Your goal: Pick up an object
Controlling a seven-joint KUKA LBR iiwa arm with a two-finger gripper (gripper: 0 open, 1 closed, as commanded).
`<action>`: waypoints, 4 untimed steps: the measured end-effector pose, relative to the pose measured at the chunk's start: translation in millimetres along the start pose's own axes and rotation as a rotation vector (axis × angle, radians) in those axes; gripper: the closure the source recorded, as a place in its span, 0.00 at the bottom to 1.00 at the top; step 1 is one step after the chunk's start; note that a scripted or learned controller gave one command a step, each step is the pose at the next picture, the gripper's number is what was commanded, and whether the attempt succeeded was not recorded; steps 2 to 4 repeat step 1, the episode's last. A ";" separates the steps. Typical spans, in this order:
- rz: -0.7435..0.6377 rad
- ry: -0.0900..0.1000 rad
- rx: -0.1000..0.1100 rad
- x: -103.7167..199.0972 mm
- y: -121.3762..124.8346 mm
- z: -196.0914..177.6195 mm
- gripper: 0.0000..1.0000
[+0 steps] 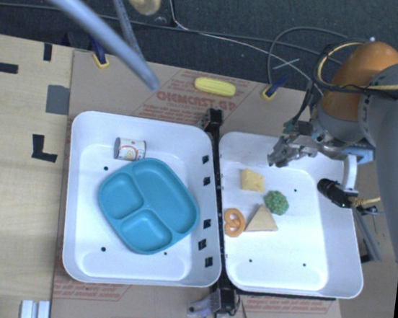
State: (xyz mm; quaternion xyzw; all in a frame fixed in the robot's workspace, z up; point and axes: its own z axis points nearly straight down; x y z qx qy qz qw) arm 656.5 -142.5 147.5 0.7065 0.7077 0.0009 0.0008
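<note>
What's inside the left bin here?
The left bin holds a blue divided tray and a small can lying on its side beyond the tray. The tray's compartments look bare. Whatever lies beneath the tray is covered.

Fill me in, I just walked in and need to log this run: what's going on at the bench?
A grey arm reaches in from the right with its gripper over the far edge of the right bin, not holding anything. In that bin lie a yellow cheese cube, a green broccoli piece, a pretzel and a pale wedge. The left bin holds a blue divided tray and a small can. Nothing has been picked up yet.
</note>
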 end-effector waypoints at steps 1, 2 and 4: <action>0.000 -0.001 -0.002 5.3 8.1 -59.3 1.00; 0.000 -0.001 -0.002 5.3 8.1 -59.3 1.00; 0.000 -0.001 -0.002 5.3 8.1 -59.3 1.00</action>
